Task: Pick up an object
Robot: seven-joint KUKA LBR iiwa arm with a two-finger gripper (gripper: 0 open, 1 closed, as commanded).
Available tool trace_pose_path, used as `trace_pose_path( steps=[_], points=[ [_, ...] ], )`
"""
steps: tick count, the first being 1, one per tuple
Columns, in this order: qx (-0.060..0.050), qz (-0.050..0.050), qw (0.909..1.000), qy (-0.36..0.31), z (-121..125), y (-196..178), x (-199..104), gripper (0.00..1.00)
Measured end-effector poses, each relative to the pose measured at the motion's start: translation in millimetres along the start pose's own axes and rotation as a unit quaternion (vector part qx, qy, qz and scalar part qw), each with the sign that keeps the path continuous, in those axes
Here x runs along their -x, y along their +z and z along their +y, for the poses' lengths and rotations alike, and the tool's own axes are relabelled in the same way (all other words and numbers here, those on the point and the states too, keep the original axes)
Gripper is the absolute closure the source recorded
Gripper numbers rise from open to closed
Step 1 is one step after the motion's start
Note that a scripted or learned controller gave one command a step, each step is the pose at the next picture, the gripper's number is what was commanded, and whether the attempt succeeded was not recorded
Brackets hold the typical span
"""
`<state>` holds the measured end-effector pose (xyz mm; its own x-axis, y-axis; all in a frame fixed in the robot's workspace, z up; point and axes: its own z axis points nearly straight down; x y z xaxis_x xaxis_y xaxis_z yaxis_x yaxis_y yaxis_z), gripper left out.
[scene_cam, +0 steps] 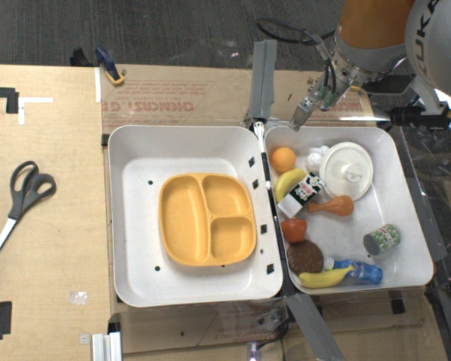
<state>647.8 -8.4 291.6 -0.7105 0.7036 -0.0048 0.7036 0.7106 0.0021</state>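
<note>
Wooden bench, two white bins — the right bin (406, 201) holds the toys. At its far edge hangs the gripper (299, 120), its opening impossible to judge; the orange ball (283, 159) lies just nearer, slightly left.

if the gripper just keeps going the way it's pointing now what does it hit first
Probably the back rim of the right bin: the gripper slants down-left just above it. Depth is unclear; clearing the rim, it would head toward the orange.
</note>
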Motion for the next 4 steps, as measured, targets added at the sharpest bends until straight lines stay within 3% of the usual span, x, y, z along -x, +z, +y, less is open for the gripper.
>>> trace_pose_path(
  steps=[1, 2, 4],
  points=[
    [-0.002, 0.002, 0.9998, 0.019, -35.7, -3.0, -43.0, 1.00],
    [-0.002, 0.001, 0.9975, 0.070, 7.7, -7.7, -22.6, 1.00],
    [-0.002, -0.002, 0.9977, 0.067, 8.8, -25.6, -21.0, 1.00]
  ],
)
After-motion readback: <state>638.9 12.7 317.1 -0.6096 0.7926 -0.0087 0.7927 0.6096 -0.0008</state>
